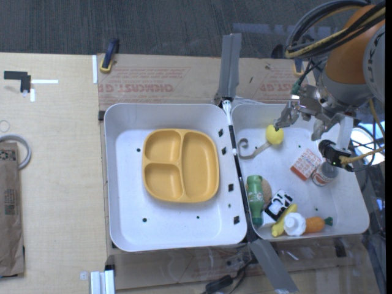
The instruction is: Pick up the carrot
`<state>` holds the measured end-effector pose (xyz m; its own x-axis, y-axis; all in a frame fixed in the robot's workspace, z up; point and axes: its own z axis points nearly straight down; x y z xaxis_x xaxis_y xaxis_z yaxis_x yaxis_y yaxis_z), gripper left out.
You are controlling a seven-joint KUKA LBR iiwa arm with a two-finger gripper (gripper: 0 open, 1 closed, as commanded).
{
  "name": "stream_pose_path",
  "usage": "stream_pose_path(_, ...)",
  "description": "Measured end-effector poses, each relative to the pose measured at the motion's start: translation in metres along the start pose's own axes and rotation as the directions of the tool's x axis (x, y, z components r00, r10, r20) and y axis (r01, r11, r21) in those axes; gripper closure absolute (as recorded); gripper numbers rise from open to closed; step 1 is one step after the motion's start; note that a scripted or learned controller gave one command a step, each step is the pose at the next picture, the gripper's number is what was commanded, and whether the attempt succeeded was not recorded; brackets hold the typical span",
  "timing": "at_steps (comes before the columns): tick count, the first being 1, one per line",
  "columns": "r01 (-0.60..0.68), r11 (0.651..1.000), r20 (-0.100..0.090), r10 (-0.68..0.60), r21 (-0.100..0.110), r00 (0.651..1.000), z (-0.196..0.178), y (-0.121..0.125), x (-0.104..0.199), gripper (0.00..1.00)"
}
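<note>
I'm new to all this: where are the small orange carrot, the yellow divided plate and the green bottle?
Small orange carrot (315, 224): camera view, orange body.
Yellow divided plate (181, 165): camera view, centre ridge.
Green bottle (254, 196): camera view, body.

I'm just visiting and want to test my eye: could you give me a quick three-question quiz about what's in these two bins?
1. True or false: the carrot lies in the same bin as the yellow divided plate.
2. Which is nearer the carrot: (a) the white bottle, (b) the lemon, (c) the green bottle?
3. Fill in: the gripper is over the ____ bin.

Key
1. False: the carrot is in the right bin, near its front edge; the plate is in the left bin.
2. (a), the white bottle right beside it.
3. Right, toward its far end, away from the carrot.
</note>
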<state>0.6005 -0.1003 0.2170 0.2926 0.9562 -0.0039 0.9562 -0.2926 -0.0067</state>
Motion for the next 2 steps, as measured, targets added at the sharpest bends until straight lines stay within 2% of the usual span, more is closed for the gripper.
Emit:
stream_pose_path(1, 0.085, 0.996, -0.001, -0.085, -0.001, 0.996, 0.108, -0.02, -0.009, 0.0)
stream_pose_path(2, -0.022, 1.0, -0.002, 0.022, 0.0, 1.0, 0.072, -0.069, -0.125, 0.0)
